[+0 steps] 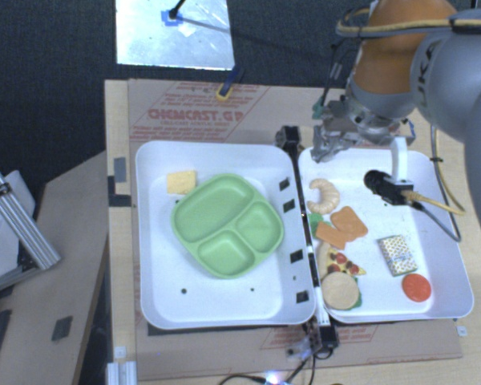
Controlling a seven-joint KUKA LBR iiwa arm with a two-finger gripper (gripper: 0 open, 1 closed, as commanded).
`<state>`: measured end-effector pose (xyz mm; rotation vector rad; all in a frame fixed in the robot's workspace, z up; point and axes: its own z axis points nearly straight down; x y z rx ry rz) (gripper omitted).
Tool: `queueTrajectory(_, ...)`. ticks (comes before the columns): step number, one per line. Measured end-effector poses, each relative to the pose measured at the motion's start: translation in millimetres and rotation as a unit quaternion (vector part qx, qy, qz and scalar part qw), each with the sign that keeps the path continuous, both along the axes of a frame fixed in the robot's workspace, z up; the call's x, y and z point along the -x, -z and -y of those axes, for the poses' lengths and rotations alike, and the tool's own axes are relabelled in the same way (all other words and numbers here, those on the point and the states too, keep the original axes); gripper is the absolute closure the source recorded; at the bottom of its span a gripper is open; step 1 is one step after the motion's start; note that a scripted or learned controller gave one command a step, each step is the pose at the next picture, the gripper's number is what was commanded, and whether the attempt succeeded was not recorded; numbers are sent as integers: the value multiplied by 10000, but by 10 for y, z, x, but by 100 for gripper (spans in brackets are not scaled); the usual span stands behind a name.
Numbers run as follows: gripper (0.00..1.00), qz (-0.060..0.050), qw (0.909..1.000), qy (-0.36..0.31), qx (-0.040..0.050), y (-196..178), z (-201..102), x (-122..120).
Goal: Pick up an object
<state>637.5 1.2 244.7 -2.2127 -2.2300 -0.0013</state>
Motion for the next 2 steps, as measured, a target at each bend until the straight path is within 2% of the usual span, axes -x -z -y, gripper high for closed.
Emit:
queueTrajectory(1,100,-14,10000,-2,-4,76,-469,335)
queueTrajectory(2,100,-10,10000,-6,-5,272,-1045,487)
